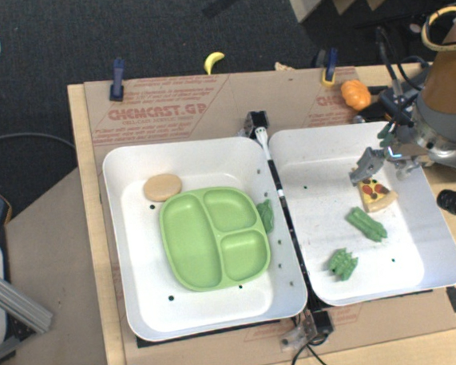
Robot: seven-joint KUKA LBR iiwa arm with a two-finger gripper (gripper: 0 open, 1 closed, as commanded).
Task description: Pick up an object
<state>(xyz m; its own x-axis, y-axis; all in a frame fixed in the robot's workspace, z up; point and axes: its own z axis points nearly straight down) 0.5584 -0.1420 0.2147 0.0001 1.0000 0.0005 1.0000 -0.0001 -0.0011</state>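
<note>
Bins sit side by side at the centre of the frame, both shallow and white, on a brown board clamped to the tabletop [98,254]. We see the left bin [132,227] holding a green divided tray [214,237], a round tan biscuit-like piece [163,186] at the tray's upper left, and a small green piece [265,214] wedged against the tray's right side.

The right bin [427,255] holds the loose items we judge to be candidates for picking: a pizza-slice toy [378,195], a long green toy vegetable [366,224] just below it, and a leafy green piece [342,264] lower left of that. They lie apart, which should leave room to close on one alone.

From the right edge of the frame the arm reaches in, and its tool [368,165] hangs just above the pizza slice. We cannot tell how its fingers are set, and nothing is visibly held.

Red print on the board reads "CHEMCAST G P" at upper left; a second print at upper right is too faint to read.
</note>
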